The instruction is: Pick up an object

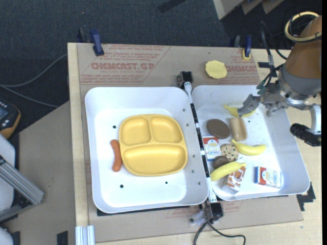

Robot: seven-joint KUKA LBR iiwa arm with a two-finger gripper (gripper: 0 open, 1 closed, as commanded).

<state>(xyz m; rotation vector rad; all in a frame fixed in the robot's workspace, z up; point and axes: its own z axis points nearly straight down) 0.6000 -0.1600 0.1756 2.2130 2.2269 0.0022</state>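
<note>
At the upper right of the frame, my arm reaches over the right bin, and the gripper hangs at the bin's upper part, just over a yellow piece. I cannot tell from this slant whether the fingers are apart or together, and I see nothing held between them.

The pickable things lie crowded in that bin: a brown disc, a tan roll, a banana, a second banana, a cookie, and small cartons toward the lower right. I judge the yellow piece the nearest target; I would come straight down, centred on it, clear of the roll just beside it.

In the left bin sit a yellow tray and a sausage touching its left edge. A yellow lump rests on the worktop above the bins, well apart from the gripper.
</note>
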